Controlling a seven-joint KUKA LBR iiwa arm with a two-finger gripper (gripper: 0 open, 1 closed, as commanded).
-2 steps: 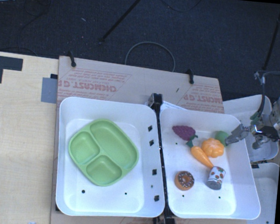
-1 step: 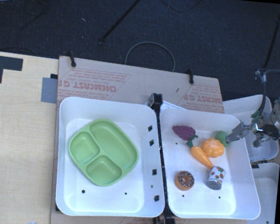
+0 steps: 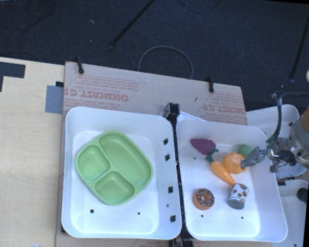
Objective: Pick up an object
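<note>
Two shallow white bins sit side by side on a bench, seen from above at a slant. The left bin (image 3: pixel 79 216) holds a light green divided plate (image 3: pixel 114 167) near its centre. The right bin (image 3: pixel 264 225) holds small toy foods, clustered toward its far edge and middle: a purple bunch of grapes (image 3: pixel 202 146), an orange carrot-like piece (image 3: pixel 228 166), a green item (image 3: pixel 244 150) partly hidden behind it, a chocolate donut (image 3: pixel 203 199) and a small printed can (image 3: pixel 238 196) lying tilted.

The gripper (image 3: pixel 251 158) reaches in over the right bin's right edge, its tip just beside the orange piece; whether it is wide or narrow cannot be told, and nothing is visibly held.

The orange toy looks like light, stiff, smooth plastic, probably slippery and prone to rolling. Its rounded thick end, nearest the gripper, seems the best place to grasp, squeezed across its narrow width.
</note>
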